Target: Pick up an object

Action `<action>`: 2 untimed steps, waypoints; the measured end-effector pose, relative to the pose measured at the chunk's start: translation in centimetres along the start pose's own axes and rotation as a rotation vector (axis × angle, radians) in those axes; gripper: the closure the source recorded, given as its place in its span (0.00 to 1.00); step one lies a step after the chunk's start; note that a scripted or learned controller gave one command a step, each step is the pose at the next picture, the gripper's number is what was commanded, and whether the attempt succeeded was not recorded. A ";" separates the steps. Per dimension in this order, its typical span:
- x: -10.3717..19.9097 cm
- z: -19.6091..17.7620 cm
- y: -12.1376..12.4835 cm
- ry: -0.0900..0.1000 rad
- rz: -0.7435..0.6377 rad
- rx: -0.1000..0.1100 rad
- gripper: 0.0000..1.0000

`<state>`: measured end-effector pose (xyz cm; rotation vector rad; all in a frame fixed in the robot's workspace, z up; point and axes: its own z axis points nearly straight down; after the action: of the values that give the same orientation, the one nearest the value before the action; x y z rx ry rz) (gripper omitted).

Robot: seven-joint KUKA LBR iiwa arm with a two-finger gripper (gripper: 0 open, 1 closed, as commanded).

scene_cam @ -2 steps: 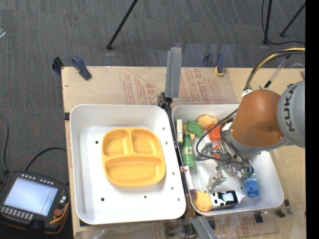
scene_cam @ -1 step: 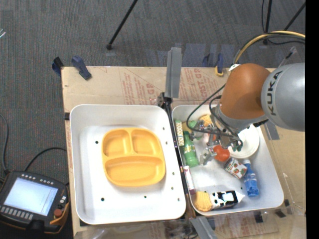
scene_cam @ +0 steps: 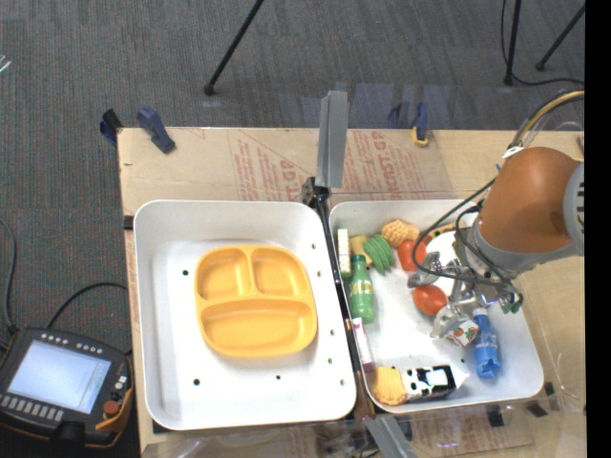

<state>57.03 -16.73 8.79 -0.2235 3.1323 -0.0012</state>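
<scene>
Grey carpet (scene_cam: 115, 55) runs behind the surface (scene_cam: 239, 165), which is topped with brown cardboard printed in red. Black tripod legs (scene_cam: 239, 36) stand on the carpet at the back. A teach pendant (scene_cam: 62, 380) with a lit screen lies at lower left, off the surface.

We note two white bins side by side. The left bin (scene_cam: 158, 351) carries a yellow divided plate (scene_cam: 256, 301), lying flat near the bin's middle.

The right bin (scene_cam: 520, 375) holds a scatter of small things. Along its left wall stands a green bottle (scene_cam: 362, 291), lying roughly lengthwise. Beside it, toward the back, we see a green ridged toy (scene_cam: 379, 253) and a yellow knobbly piece (scene_cam: 400, 231). A red round object (scene_cam: 430, 300) sits near the middle, with a second red piece (scene_cam: 410, 254) just behind it. At the front edge lie a yellow waffle-like item (scene_cam: 389, 385) and a black-and-white toy (scene_cam: 430, 381), touching or nearly so. A blue object (scene_cam: 486, 349) lies toward the right front.

The arm enters from the right, its orange band (scene_cam: 527, 203) large over the bin's back right corner. The end effector (scene_cam: 456, 318) hangs low in the right bin, just right of the red round object and just left of the blue one. A small white and orange item (scene_cam: 462, 332) sits at its tips; we cannot tell whether it is gripped, nor whether the end effector is open or closed.
</scene>
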 end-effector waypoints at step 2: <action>-6.4 0.0 6.4 -0.003 -0.078 -0.003 0.00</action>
<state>62.45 -9.51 8.83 -0.3448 3.1184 0.0035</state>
